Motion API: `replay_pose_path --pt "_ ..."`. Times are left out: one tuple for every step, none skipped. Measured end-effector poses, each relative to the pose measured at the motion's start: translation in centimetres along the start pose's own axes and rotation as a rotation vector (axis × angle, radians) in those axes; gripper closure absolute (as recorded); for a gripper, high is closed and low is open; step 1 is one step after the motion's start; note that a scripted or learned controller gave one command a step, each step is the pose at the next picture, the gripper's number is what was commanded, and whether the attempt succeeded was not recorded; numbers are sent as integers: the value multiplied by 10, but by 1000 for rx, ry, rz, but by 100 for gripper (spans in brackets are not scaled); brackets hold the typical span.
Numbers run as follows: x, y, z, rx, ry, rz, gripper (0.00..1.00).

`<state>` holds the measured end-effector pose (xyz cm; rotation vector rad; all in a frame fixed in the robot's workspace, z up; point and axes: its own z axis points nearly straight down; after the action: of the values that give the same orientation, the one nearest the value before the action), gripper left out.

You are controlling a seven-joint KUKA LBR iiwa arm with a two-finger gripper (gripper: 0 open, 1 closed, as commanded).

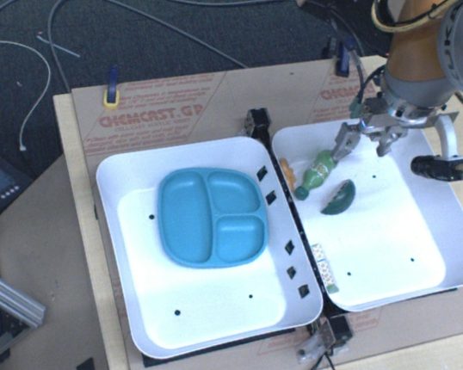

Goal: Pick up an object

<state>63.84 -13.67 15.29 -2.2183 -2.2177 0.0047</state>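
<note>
My claw hangs spread and empty over the right white bin, beside the small green plastic bottle, lined up for a grab.

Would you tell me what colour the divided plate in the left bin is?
Light blue, seen in the camera view: plate.

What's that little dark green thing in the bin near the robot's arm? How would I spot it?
Look at the right-hand white bin, the one the arm reaches over. Near its upper left lies a light green bottle with an orange cap; just below and right of it sits the dark teal object. It is darker, shorter and rounded like a half-dome, not long like the bottle.
</note>
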Motion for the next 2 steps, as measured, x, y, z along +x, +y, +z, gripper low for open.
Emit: replay_pose_path --pt "7 10 45 -10 -1 0 0" --pt "7 11 30 -17 -3 -2 100"
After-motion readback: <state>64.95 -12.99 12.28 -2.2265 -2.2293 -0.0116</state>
